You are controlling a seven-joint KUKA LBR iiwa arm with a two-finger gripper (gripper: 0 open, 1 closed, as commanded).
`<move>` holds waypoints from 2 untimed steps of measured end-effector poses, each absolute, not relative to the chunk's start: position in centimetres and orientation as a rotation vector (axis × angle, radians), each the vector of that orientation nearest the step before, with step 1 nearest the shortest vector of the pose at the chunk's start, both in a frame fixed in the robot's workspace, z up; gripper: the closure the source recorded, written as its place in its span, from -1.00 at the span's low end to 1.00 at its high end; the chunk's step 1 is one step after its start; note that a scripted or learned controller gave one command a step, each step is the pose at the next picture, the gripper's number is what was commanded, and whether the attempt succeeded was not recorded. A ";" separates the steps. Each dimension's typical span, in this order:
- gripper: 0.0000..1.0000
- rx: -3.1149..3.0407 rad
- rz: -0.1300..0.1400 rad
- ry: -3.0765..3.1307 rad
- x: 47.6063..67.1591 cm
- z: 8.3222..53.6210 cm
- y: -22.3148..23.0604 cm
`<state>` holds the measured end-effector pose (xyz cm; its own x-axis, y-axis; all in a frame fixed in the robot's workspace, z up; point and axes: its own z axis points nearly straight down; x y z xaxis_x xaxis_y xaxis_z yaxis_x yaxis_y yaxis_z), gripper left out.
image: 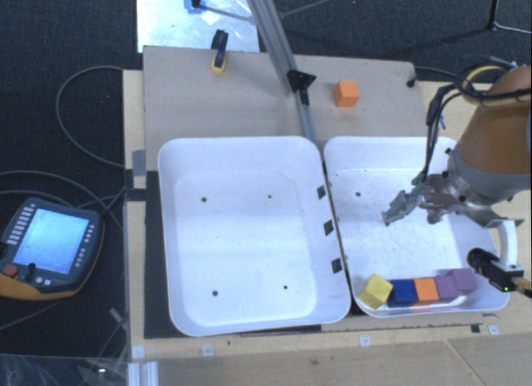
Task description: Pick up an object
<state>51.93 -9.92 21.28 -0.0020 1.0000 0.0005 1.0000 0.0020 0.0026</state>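
Camera view: yellow block (376, 290), tilted, beside blue (404, 292), orange (426, 289), purple (450, 285) blocks; end effector (401, 209) fingers apart, nothing between.

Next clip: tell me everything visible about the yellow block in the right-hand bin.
The yellow block is a small cube with a plain matte surface, possibly foam or painted wood. It sits tilted, turned out of line with the others, at the left end of a row along the right bin's near wall, next to or touching the blue block. The gripper is well above it in the view, apart from it.
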 end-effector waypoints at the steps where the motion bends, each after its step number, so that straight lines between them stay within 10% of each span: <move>1: -1.00 2.220 0.002 2.216 54.7 20.8 -15.7; 2: -1.00 2.229 -0.007 2.224 49.9 12.5 -16.3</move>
